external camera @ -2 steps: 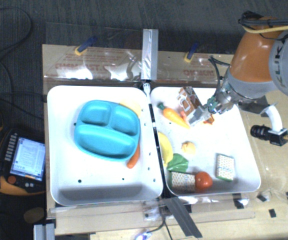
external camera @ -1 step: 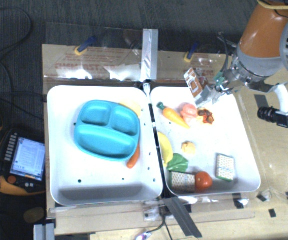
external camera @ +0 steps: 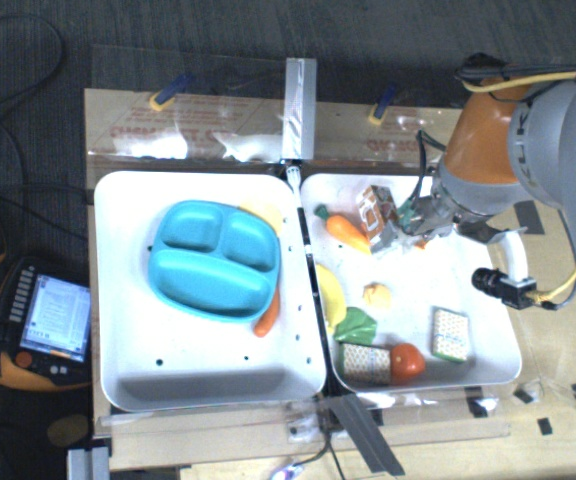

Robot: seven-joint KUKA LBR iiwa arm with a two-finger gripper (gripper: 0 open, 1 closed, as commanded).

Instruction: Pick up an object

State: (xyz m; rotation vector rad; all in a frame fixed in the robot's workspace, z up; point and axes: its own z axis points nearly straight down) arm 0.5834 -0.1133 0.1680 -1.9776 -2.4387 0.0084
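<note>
Seen from above, at a slant: 2 shallow white bins side by side on a bench; left bin (external camera: 118, 368) bearing a blue sectioned tray (external camera: 216, 258) tipped over a carrot-like orange piece (external camera: 267, 318); right bin (external camera: 488, 368) scattered with toy food.

Grey arm with orange band reaching in from the right, gripper (external camera: 408, 221) low in the upper part of the right bin; impossible to tell its state, the tip being lost in clutter.

Nearest candidate: small brown packet (external camera: 376, 211), touching or just beside the gripper on its left, tilted; probably light, thin and crinkly, likely to slip or crumple; best pinched across its narrow sides.

Just beyond it, further left: toy carrot (external camera: 346, 230); likely hard plastic, light, smooth and tapered, prone to rolling; best taken at the thick middle.

Lower in the bin, well apart from the gripper: small pale lump (external camera: 375, 293); yellow banana (external camera: 330, 296) against the left wall; green piece (external camera: 356, 325); speckled box (external camera: 365, 362); red tomato (external camera: 406, 362); patterned box (external camera: 451, 334).
</note>
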